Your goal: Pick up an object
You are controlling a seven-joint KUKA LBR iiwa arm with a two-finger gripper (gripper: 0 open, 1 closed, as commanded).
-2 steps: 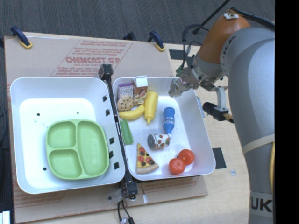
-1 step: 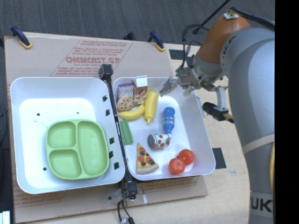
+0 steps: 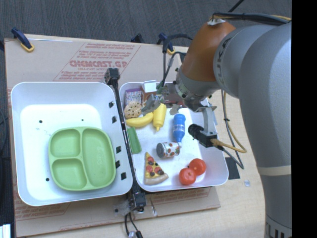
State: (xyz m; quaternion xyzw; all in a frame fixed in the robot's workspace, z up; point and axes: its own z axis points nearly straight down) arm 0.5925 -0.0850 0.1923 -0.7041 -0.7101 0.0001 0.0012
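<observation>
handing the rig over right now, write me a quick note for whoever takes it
Gripper: low over the far left corner of the right bin, by the mustard bottle and banana. I cannot tell whether it is open or shut, and nothing shows in its grip.
Right bin also holds: cookie, blue bottle, small can on its side, pizza slice, two tomatoes, a green piece along the left wall.
Left bin: green divided plate.
Done: nothing lifted yet.
Left: grasp one object and raise it.
</observation>
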